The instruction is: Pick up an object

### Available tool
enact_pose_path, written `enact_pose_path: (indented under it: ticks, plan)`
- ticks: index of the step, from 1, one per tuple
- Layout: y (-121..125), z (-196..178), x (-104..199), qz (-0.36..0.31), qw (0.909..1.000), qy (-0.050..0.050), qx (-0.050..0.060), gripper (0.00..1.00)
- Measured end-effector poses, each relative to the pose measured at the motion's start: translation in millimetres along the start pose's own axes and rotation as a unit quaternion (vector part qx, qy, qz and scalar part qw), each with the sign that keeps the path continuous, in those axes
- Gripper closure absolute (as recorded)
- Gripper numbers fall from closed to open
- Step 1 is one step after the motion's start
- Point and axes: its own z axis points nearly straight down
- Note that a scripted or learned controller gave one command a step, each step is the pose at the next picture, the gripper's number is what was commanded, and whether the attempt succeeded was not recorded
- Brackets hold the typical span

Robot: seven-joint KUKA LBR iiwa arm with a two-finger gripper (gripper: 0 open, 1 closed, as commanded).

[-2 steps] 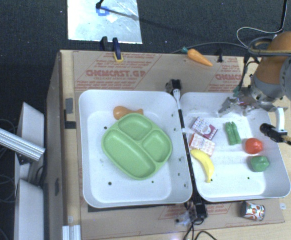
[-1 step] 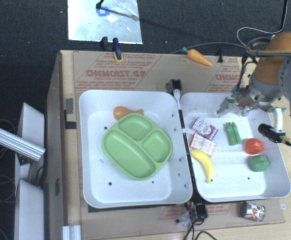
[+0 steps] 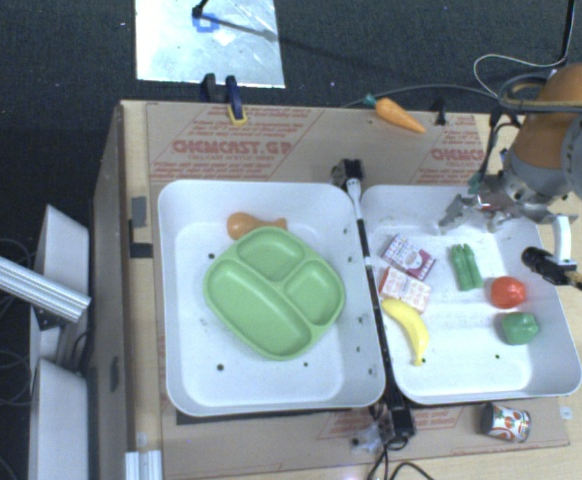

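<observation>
My gripper (image 3: 474, 216) hangs over the far part of the right bin (image 3: 471, 373), its fingers spread and nothing between them. Just in front of it lies a green ridged piece (image 3: 464, 266). A red tomato (image 3: 508, 291) and a green pepper (image 3: 518, 327) sit near the bin's right wall. Two red-and-white packets (image 3: 408, 256) (image 3: 404, 287) lie at the bin's left side, with a yellow banana (image 3: 411, 330) in front of them.
The left bin (image 3: 186, 368) holds a green divided plate (image 3: 274, 290) with an orange item (image 3: 243, 225) behind it. A toy carrot (image 3: 401, 116) lies on the bench behind the bins. A small can (image 3: 508, 423) lies in front of the right bin.
</observation>
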Motion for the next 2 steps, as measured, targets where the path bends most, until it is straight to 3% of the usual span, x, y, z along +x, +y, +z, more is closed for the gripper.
enact_pose_path:
  ticks: [1, 2]
  plan:
    - [0.2, -0.2, -5.1, -0.001, 1.0000, 0.002, 0.001, 0.00]
    - [0.1, 0.5, 21.0, -0.001, 1.0000, 0.000, 0.000, 0.00]
